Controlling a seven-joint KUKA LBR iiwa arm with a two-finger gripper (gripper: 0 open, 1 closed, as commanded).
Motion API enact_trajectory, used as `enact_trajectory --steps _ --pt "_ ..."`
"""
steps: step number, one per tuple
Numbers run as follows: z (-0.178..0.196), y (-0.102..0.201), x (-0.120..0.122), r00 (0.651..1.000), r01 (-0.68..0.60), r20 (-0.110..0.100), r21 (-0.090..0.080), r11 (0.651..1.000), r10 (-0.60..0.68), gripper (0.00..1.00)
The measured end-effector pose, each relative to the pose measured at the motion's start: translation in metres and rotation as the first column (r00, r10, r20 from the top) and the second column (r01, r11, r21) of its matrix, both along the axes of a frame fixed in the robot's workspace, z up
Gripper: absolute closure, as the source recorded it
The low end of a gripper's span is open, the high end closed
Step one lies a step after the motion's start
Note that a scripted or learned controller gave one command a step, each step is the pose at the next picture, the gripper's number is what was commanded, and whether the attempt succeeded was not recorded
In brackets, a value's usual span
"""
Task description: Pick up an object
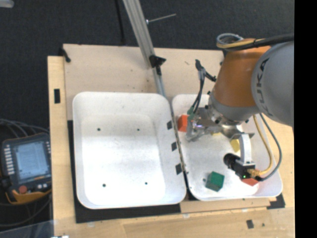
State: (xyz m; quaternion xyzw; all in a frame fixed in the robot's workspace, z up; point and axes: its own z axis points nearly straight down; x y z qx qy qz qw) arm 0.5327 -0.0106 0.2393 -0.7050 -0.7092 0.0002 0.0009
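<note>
Plainly, the nearest candidate is a small orange object (pixel 182 123) — blocky and bright, its right side hidden behind the claw's metal. It lies in the right bin (pixel 208 155), hard against that bin's left wall, where the two bins meet. Toward the same bin's front edge sits a green block (pixel 214 181), dark and roughly cubic, standing clear of everything else. Near the front right corner a red piece (pixel 251 181) shows, partly covered by the robot's own hardware. The left bin (pixel 119 152) lies alongside on the wooden bench (pixel 99 68), and a slanted aluminium post (pixel 141 29) crosses the bench to the seam between the bins. The grey arm (pixel 275 83) with its orange band looms over the back half of the right bin and hides much of its floor. The claw (pixel 196 131) hangs just beside the orange object, on its right — touching or not, the view does not settle. Whether the claw is apart or together cannot be told.
</note>
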Motion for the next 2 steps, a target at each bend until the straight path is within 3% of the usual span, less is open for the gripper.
enact_trajectory --steps 2 --pt "-0.003 0.094 0.013 1.000 -0.002 0.002 0.001 1.000 0.002 1.00"
